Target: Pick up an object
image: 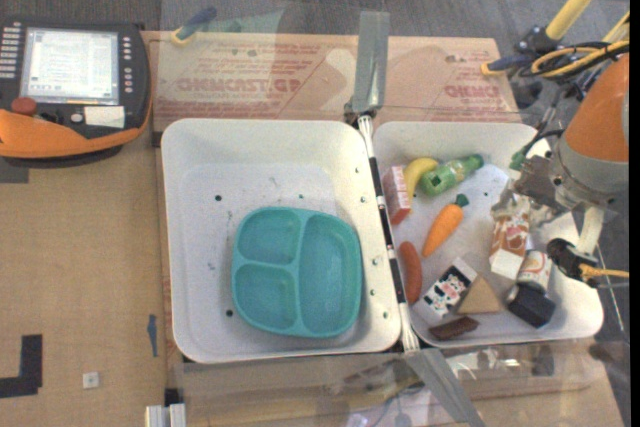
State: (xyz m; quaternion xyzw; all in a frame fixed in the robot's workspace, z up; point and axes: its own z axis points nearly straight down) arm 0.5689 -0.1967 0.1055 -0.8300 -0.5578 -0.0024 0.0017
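The right bin [590,315] holds many small items. A yellow banana [420,169], a green bottle [448,174] and a red-and-white box [398,190] lie at its far left. An orange carrot [443,226] lies in the middle, with a red sausage [411,272] by the left wall. Along the front are a cow-patterned box [447,288], a brown wedge [482,297], a dark bar [453,327] and a black block [530,305]. My gripper [512,204] hangs low on the bin's right side, just over a white-and-red carton [510,243].
The left bin [190,165] contains a teal divided plate [297,272]. A teach pendant [70,85] rests at the far left of the bench. Yellow tubing and cables [570,45] crowd the far right corner behind the arm [600,135].
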